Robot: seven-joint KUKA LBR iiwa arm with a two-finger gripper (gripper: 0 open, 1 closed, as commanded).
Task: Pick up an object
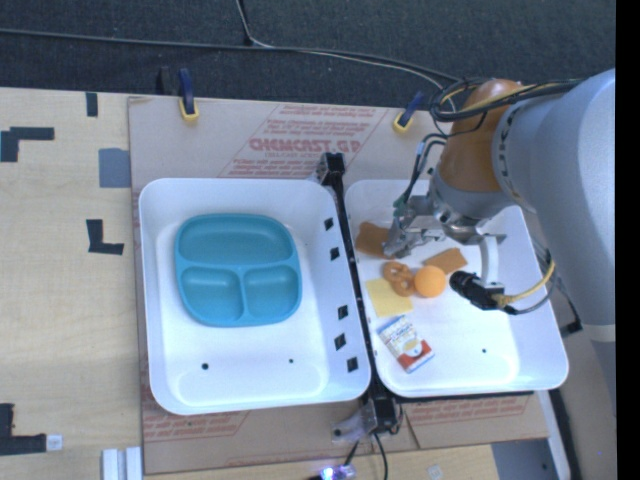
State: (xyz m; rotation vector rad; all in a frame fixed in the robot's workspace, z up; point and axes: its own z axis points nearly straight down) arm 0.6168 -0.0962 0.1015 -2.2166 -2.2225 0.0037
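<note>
The gripper (400, 240) hangs low in the right bin (520, 363); whether it grips anything I cannot tell. At its 9 o'clock lies a brown piece (371, 237), at 6 a pretzel (398, 277), at 5 an orange ball (430, 282). A teal tray (238, 269) fills the left bin (160, 268).

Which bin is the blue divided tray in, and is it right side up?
Left bin. The blue divided tray lies flat and right side up: its three compartments face the camera.
</note>
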